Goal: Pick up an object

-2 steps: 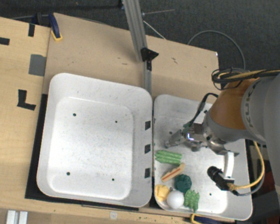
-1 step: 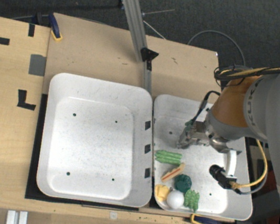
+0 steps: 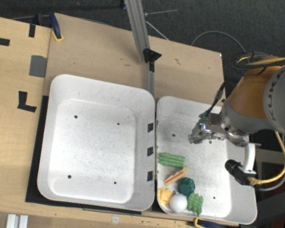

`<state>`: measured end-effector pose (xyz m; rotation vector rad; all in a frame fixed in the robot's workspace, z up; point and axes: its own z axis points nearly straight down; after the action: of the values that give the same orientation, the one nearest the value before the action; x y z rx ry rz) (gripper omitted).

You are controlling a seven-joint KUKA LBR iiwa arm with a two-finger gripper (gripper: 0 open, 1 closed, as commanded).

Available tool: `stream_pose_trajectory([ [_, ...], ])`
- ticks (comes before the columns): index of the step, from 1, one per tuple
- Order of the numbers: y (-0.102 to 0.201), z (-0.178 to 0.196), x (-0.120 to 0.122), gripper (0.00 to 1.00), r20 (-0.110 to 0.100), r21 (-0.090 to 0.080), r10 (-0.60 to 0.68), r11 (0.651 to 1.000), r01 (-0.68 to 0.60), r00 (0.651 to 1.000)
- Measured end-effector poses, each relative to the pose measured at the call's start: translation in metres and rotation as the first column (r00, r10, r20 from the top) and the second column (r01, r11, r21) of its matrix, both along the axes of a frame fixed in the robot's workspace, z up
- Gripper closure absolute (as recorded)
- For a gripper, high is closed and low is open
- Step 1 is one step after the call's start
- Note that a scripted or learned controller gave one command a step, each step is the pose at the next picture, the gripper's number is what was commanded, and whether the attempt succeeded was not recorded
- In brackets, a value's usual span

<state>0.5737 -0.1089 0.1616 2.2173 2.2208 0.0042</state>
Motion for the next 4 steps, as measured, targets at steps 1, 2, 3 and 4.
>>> stream_pose_trajectory([
  [1,0.011,0.054,0.001,1.0,0.0,0.0,0.001,1.0,-0.001,1.0],
  [2,0.011,0.101,0.002,1.0,0.0,0.0,0.0,1.0,0.0,1.0],
  [3,0.06,0.084,0.023,1.0,-0.006,0.001,0.004,1.0,-0.004,1.0],
  [4,0.113,0.067,0.034,1.0,-0.007,0.001,0.005,1.0,-0.005,1.0],
])
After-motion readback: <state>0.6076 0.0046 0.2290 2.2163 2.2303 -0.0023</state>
